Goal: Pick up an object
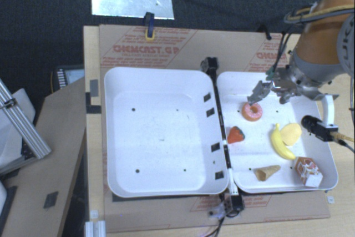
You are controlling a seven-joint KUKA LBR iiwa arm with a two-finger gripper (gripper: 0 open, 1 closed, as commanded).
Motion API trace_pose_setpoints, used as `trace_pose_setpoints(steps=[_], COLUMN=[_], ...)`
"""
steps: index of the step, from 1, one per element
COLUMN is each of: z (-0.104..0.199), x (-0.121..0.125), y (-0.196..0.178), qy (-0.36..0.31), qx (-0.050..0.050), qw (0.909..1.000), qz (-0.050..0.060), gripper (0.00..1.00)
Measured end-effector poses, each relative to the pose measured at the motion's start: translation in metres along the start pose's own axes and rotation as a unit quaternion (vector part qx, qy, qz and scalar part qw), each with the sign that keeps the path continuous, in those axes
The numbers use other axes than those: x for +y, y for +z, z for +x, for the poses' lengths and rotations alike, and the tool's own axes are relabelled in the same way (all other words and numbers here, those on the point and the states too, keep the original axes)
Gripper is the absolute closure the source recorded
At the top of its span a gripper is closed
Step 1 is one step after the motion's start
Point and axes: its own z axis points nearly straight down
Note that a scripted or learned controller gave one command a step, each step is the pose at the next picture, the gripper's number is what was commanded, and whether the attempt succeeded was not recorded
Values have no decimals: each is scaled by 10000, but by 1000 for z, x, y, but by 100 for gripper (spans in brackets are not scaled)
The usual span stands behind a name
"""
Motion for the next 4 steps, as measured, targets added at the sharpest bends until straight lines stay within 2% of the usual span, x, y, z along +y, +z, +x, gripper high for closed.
trace_pose_setpoints(steps=[1, 2, 3, 4], z=[-29, 9, -22, -14], x=[-1, -7, 4, 8], y=[-20, -6, -40, -24], qy=[33, 2, 30, 13], qx=[-8, -2, -10, -6], qw=[10000, 10000, 10000, 10000], qz=[-9, 3, -18, -1], gripper=[0, 0, 0, 0])
